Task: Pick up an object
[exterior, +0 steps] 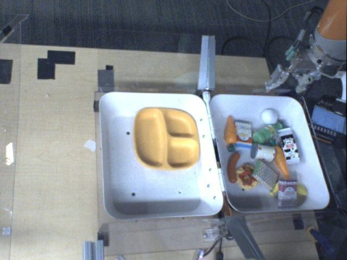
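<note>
Two shallow white bins sit side by side on the bench: the left bin holds a large yellow divided tray, which lies in its far half with three compartments facing up; the right bin holds a cluster of small toy foods. The grey arm with its orange band enters at the far right, and its gripper hangs above the bench just beyond the far edge of the right bin, fingers spread apart with nothing between them. Within the right bin, an orange carrot lies along the left side, with a red sausage nearer the camera below it. A second carrot lies tilted toward the right, just beside a black-and-white milk carton. A green item rests near the centre, touching a white tube-like item. A grey grater-like piece lies beside a red-and-yellow item. A small purple carton stands at the near right, and a white ball sits at the far side.
</note>
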Robot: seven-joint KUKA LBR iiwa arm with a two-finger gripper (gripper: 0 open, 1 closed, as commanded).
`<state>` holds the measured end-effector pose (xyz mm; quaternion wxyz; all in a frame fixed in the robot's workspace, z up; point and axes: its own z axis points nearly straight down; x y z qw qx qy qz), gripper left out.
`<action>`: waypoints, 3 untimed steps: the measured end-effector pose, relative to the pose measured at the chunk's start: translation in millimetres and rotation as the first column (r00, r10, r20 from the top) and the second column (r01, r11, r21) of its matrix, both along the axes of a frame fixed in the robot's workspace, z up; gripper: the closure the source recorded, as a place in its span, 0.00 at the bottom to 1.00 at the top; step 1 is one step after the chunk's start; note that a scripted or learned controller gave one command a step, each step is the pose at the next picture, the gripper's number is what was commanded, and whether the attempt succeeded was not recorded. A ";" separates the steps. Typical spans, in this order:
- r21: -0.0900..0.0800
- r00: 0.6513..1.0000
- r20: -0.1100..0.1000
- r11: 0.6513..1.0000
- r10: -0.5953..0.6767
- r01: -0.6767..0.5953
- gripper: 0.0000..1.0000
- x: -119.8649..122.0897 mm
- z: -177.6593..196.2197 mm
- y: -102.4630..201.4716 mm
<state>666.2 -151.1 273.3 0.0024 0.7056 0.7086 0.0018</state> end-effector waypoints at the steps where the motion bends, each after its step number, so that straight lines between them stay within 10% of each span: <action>1: -0.001 0.932 -0.001 0.932 0.364 -0.364 0.00 -38.9 -106.2 15.0; 2: -0.005 0.922 0.007 0.922 0.386 -0.386 0.00 -62.6 -183.8 41.8; 3: -0.006 0.922 0.013 0.922 0.387 -0.387 1.00 -60.3 -171.5 43.1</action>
